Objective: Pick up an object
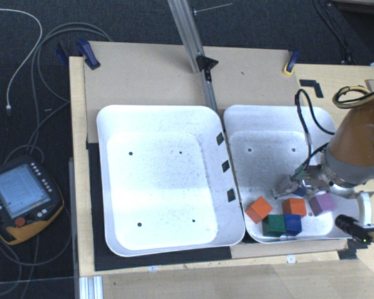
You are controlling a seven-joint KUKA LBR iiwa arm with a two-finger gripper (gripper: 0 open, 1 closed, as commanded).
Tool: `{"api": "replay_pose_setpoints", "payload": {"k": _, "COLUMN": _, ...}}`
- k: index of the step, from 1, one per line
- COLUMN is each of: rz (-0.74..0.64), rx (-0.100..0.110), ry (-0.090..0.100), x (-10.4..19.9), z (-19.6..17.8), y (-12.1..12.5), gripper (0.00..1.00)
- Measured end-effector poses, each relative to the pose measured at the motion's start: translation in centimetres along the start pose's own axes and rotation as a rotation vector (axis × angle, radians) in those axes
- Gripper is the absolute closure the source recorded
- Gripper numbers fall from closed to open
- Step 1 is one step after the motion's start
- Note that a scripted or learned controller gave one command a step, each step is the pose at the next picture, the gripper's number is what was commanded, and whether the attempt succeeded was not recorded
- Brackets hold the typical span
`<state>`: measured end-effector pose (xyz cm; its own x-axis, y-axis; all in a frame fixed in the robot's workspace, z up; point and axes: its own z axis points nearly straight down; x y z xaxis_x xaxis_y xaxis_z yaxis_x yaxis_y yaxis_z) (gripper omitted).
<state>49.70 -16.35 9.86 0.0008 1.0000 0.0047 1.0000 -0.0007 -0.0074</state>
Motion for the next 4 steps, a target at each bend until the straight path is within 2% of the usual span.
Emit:
{"api": "replay_pose_setpoints", "payload": {"k": 1, "rz": 0.000, "rx": -0.007, "ry": -0.003, "x": -0.1, "z": -0.1, "y": 0.3, "gripper": 0.00}}
{"api": "replay_pose_setpoints", "payload": {"k": 2, "rz": -0.002, "rx": -0.010, "ry": -0.004, "x": -0.1, "z": -1.2, "y": 0.4, "gripper": 1.00}}
{"api": "replay_pose_setpoints", "payload": {"k": 3, "rz": -0.001, "rx": -0.010, "ry": -0.004, "x": -0.1, "z": -1.1, "y": 0.4, "gripper": 0.00}}
{"api": "replay_pose_setpoints", "payload": {"k": 4, "rz": -0.003, "rx": -0.011, "ry": -0.007, "x": -2.0, "z": -0.1, "y": 4.9, "gripper": 0.00}}
